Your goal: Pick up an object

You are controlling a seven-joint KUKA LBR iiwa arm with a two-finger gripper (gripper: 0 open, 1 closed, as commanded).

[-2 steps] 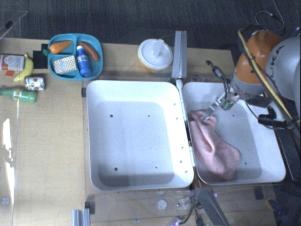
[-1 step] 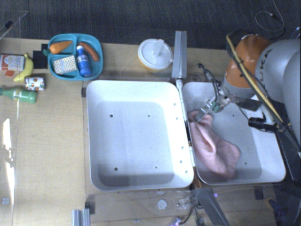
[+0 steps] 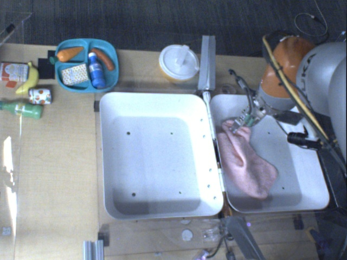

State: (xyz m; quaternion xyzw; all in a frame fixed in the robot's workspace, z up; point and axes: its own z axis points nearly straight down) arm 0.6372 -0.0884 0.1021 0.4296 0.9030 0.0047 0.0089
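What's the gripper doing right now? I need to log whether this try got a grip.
Gripper: down at the top edge of the pink cloth in the right bin; a grip cannot be told.

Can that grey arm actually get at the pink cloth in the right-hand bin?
Probably yes. The tool is already down at the top end of the pink cloth, which lies uncovered in the right bin with nothing on it.

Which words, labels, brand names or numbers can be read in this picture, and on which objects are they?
No text can be read.
Small can: printed pattern, too blurred to read.
Red and white carton: print too small to read.
Blue bottle in the blue tray: white label, unreadable.
Green bottle: no legible label.
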